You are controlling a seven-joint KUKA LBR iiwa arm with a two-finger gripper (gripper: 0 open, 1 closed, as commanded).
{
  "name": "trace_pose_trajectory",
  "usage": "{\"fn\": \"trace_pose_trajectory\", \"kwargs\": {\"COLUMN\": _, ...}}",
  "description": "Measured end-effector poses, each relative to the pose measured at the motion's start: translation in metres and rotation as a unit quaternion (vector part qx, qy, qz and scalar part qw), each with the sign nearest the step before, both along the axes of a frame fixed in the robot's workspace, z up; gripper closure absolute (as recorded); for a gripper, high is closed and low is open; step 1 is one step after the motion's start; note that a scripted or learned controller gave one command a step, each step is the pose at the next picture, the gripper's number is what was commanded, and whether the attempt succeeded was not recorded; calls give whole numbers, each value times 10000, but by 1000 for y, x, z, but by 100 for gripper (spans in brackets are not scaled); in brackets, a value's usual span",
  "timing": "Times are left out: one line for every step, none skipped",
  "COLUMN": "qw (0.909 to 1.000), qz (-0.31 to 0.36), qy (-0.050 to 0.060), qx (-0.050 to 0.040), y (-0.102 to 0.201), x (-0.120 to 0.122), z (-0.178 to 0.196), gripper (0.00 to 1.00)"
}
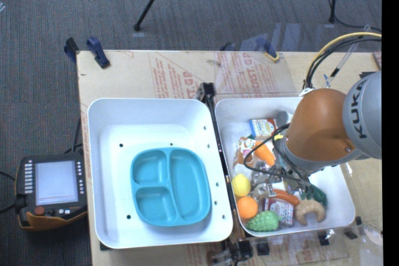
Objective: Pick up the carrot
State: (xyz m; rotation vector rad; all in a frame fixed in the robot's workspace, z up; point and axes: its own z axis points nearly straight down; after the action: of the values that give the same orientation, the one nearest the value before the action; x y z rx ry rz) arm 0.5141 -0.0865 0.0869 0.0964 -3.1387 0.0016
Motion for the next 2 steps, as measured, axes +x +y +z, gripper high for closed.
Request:
{"fn": "trace_pose_trajectory", "kwargs": {"qw": 9998, "qz": 209, "qy": -63, "qx": 5, "y": 25, "x": -22, "z": 105, "gripper": 100}}
{"fn": "trace_pose_trajectory", "kwargs": {"qw": 9994, "qz": 355, "qy": 36, "qx": 23, "y": -25, "x": -3, "z": 3, "gripper": 100}}
